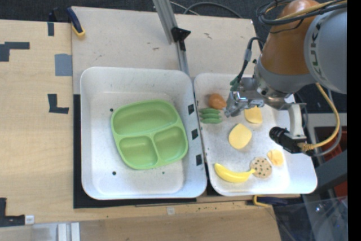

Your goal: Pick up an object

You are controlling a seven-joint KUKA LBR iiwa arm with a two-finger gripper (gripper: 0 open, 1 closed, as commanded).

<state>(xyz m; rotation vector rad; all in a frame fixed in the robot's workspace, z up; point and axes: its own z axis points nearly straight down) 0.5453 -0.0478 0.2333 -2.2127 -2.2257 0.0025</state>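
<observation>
- No readable writing or brand is showing anywhere.
- The gripper (236,105) is hanging over the right bin (293,180), beside an orange-brown piece (216,101); whether its jaws are clenched cannot be told.
- Green pods (210,115), two yellow pieces (240,136), a banana (232,173) and a cookie (260,166) are lying in that bin.
- A green divided plate (149,134) is sitting in the left bin (96,178).

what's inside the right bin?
Right bin: banana, cookie, two yellow pieces, orange piece, brown item, green pods. The hand and arm cover its upper right part.
</observation>
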